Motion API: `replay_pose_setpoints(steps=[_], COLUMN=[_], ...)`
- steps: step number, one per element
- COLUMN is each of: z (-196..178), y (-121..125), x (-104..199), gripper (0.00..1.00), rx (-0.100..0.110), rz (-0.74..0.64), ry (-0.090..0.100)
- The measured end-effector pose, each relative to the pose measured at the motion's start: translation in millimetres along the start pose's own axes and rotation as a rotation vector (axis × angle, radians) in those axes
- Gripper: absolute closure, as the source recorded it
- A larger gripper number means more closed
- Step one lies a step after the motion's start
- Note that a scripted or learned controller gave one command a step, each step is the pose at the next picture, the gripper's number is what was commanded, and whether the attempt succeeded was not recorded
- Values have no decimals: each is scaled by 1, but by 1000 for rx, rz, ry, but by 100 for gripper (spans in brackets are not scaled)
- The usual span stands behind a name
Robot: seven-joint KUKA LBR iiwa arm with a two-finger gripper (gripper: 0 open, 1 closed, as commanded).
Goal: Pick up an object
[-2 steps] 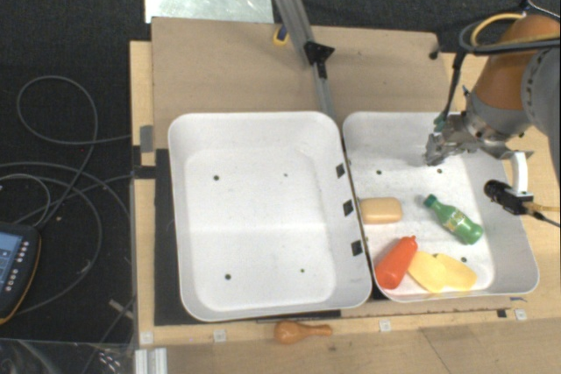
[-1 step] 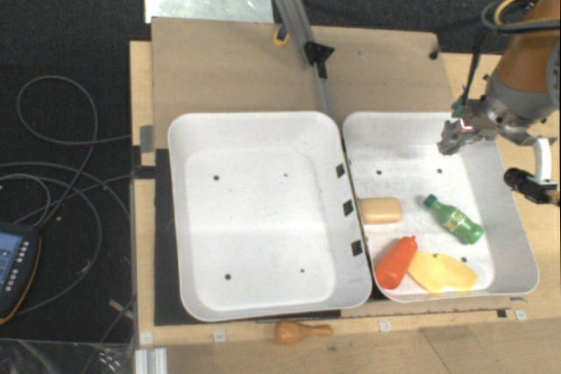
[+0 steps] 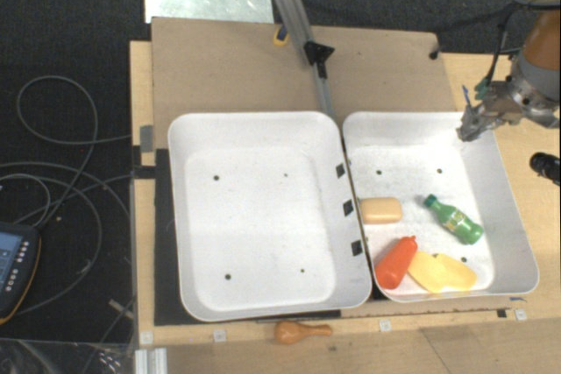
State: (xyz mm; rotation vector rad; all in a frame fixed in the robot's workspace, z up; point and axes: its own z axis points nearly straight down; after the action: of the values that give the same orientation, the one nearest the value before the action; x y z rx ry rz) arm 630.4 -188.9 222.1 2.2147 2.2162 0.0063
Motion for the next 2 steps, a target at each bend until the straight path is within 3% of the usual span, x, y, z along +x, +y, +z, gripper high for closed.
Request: replay_pose_setpoints(steps=[1,2], z=[-33,-38], y=[2,2], x=[0,51], gripper=[100,100], rx=[2,6], rz=[-3,-9], ry=[1,4])
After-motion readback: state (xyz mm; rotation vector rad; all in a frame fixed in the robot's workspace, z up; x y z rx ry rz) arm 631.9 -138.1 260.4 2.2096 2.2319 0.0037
